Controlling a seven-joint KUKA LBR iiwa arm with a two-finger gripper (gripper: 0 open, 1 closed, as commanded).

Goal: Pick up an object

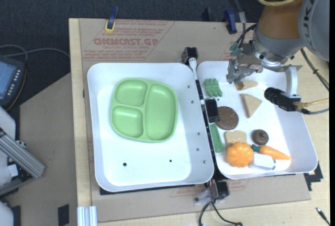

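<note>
Pincer [238, 77] low over tan wedge [246, 84], right bin [301, 131].

Light green divided plate [143, 110], white bins [99, 115], orange pepper [239, 155], brown cookie [227, 117]

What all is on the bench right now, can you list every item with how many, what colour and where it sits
left bin: 1, white, left half of the bench
right bin: 1, white, right half of the bench
divided plate: 1, light green, three compartments, in the left bin
ridged green piece: 1, green, upper left of the right bin
brown disc: 1, brown, left middle of the right bin
wedge: 1, pale tan, centre of the right bin
tan square: 1, tan, below the brown disc
orange round toy: 1, orange, near front of the right bin
doughnut-like piece: 1, dark brown, right of the tan square
carrot: 1, orange, front of the right bin
clamps: 2, blue, far bench edge
arm: 1, grey and orange, from the right
gripper: 1, grey, over the back of the right bin
</note>
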